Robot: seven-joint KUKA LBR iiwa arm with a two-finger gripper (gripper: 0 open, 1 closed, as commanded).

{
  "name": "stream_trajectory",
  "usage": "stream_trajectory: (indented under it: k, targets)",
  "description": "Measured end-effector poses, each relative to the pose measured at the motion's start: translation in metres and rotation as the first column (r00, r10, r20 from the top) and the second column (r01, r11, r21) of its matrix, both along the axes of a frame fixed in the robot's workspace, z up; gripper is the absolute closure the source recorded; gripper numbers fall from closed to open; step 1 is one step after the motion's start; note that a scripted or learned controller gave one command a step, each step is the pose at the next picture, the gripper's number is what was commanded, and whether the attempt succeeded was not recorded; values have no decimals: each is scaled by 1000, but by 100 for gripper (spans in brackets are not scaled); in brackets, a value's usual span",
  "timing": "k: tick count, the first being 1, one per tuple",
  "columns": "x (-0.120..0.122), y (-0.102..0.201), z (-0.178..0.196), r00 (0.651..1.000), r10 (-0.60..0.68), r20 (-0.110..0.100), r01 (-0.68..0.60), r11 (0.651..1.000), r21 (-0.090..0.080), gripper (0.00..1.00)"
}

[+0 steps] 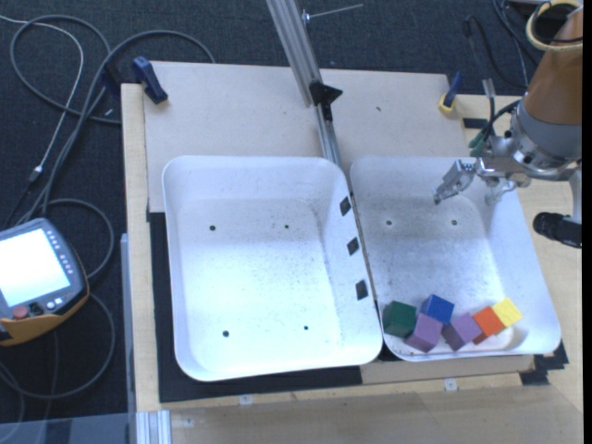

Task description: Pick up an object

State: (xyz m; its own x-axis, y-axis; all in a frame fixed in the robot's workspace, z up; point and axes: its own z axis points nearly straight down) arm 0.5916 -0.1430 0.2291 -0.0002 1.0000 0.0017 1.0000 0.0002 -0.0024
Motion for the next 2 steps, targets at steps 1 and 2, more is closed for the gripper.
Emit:
stream_trajectory:
  k: [1,2]
  targets:
    - [-4,-21,13,1000,-1,6,1,1000,-3,0]
    - [-29,3,-135,1000,0,-8,0,1000,3,0]
